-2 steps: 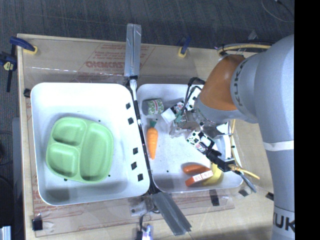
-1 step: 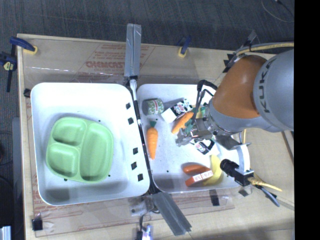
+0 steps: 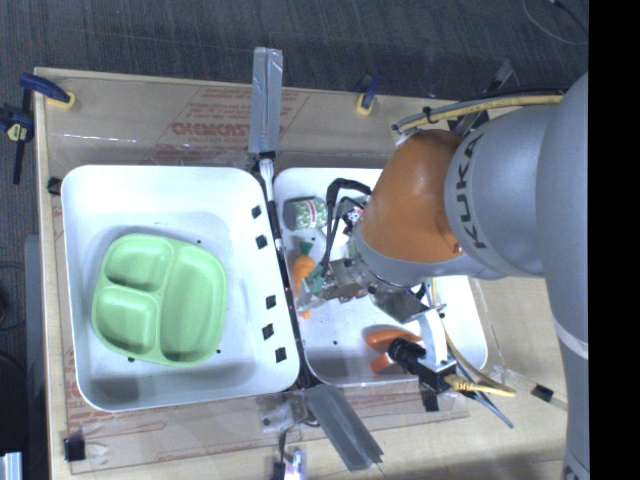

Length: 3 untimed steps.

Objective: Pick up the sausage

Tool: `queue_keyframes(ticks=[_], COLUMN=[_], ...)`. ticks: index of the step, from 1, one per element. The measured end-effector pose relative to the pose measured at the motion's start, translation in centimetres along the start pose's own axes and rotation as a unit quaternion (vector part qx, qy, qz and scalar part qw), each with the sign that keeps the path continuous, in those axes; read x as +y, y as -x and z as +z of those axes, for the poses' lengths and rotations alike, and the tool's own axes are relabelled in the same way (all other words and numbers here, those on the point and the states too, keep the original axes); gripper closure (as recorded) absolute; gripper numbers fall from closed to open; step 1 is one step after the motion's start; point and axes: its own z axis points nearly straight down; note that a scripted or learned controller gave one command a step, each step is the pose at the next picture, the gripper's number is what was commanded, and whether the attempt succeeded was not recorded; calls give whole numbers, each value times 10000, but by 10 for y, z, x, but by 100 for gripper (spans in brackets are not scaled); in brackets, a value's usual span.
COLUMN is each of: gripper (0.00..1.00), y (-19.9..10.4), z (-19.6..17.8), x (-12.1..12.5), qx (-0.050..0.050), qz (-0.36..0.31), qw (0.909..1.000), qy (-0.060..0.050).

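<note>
Reaching in from the right, the grey arm [image 3: 520,198] with its orange band [image 3: 415,203] hangs low over the right bin [image 3: 330,368], and its bulk hides most of that bin's floor. The gripper [image 3: 325,278] sits near the bin's left wall, though I cannot tell how it is set. The sausage [image 3: 383,338], orange-red, lies on the bin floor toward the front, beside a black part of the tool. A green divided plate [image 3: 160,298] rests in the left bin [image 3: 80,198].

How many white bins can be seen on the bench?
2. The left bin holds a green divided plate. The right bin lies beside it, partly covered by the arm.
</note>
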Motion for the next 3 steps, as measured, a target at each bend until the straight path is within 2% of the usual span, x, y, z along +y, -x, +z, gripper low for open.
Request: queue_keyframes(ticks=[1,2,3], gripper=[100,100,100], y=[47,74,25], z=[28,28,-1], x=[-10,-15,-4], qx=[4,-4,-5], qz=[15,62,-114], qw=[10000,10000,9999], qy=[-4,11,15])
